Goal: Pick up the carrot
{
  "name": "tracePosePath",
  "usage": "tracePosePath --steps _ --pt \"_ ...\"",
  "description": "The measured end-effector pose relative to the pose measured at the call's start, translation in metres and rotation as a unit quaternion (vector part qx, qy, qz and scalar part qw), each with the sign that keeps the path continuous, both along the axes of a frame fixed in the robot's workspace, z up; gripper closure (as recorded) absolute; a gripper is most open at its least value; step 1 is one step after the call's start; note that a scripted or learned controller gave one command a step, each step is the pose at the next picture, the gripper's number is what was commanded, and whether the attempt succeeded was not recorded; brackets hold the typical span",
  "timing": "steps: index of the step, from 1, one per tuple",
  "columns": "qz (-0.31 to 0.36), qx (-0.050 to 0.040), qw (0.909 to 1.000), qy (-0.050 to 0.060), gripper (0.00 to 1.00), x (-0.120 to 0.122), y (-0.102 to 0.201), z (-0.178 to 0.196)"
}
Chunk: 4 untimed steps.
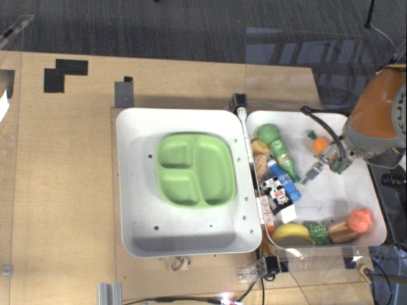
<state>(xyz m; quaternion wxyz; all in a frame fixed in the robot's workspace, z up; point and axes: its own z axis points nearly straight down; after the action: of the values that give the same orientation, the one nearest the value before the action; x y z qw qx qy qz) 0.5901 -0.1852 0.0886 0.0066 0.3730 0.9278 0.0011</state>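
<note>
The carrot point(320, 145), small and orange with a green top, lies in the upper middle of the right bin point(375, 189). My gripper point(317, 164) hangs low over the bin floor just right of and below the carrot, very close to it or touching it. The wrist with its orange band point(376, 107) comes in from the right edge. Nothing shows whether the carrot sits inside the gripper.
Along the right bin's left wall lie a green vegetable point(268, 133), a green bottle point(283, 159), bread point(259, 150), a blue bottle point(283, 182) and a black-and-white carton point(275, 194). A banana point(291, 234) and a pink toy point(360, 220) line its front. The left bin holds a green divided plate point(194, 170).
</note>
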Motion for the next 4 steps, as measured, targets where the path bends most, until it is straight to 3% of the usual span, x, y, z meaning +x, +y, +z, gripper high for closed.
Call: tracePosePath --steps 1,2,3,4 --pt "0.005 -0.0015 1.0 -0.006 1.0 0.004 0.001 0.014" --pt "-0.071 0.0028 0.9975 -0.002 1.0 0.044 0.075 0.095" --pt "-0.073 0.0015 0.9973 0.001 0.0 0.042 0.072 0.093" --pt "-0.075 0.0007 0.9972 0.005 0.0 0.049 0.005 0.014"
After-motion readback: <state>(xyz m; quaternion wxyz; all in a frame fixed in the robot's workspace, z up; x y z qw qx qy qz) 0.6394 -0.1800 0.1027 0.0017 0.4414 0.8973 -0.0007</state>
